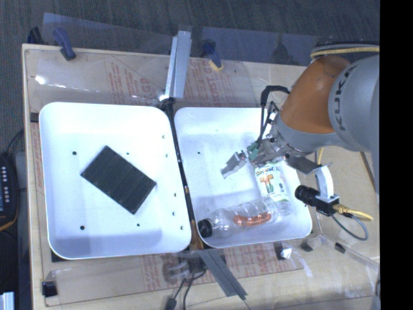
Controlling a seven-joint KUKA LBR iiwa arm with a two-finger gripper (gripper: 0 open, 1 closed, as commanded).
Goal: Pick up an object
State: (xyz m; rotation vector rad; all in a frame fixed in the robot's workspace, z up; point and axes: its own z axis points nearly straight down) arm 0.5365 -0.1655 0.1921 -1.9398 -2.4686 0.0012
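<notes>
Hovering low in the right bin [200,134], the pincer [233,165], jaws seemingly apart and empty, next needs lowering onto the plastic bottle [245,216].

Two blue clamps, one [64,44] at the bench's far left and another [211,53] mid-back, grip the clear sheet [116,70] over the wooden bench [32,82].
</notes>
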